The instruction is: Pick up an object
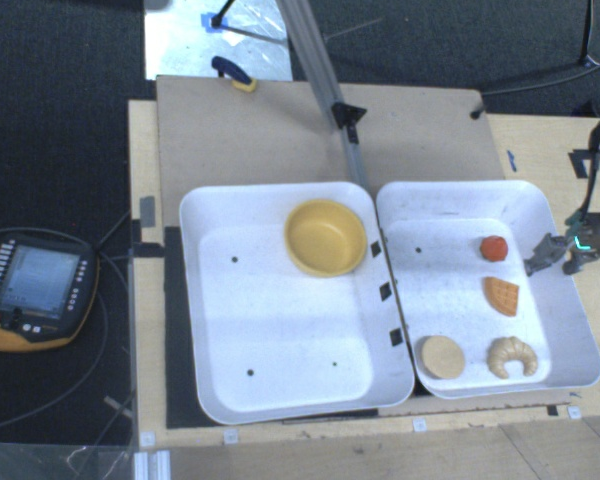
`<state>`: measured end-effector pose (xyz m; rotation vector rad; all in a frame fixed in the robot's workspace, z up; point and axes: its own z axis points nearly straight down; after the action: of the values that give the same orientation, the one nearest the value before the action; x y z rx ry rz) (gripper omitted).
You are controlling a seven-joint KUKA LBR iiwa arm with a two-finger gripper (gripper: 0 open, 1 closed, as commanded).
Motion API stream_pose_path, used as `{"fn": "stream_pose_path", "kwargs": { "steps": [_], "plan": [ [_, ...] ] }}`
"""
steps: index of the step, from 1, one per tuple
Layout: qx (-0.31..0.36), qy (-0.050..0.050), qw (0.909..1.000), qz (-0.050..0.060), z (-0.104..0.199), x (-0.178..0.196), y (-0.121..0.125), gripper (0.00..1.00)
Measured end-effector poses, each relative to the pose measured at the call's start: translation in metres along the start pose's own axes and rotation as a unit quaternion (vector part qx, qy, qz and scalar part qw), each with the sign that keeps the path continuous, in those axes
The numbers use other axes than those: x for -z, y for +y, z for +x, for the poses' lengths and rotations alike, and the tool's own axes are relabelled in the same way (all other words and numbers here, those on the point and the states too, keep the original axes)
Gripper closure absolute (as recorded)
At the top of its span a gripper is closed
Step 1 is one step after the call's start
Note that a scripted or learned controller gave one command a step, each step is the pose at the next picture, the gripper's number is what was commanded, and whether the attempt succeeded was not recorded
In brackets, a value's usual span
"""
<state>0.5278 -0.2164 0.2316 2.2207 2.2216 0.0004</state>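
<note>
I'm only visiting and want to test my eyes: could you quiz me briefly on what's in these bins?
1. True or false: the round yellow plastic bowl lies in the left white bin.
2. How many items lie in the right white bin?
3. Which lies nearest the grey two-finger gripper: A small red ball, B pale round disc, C tan croissant-shaped piece?

Key: 1 true; 2 four; 3 A.

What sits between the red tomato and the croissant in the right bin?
In the camera view, the orange wedge lies between the red tomato and the croissant.
</note>
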Motion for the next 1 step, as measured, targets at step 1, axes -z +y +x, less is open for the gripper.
{"fn": "stream_pose_path", "kwargs": {
  "steps": [1],
  "plan": [
    [0.000,0.000,1.0000,0.000,0.0000,0.0000,0.0000,0.00]
  ]
}}
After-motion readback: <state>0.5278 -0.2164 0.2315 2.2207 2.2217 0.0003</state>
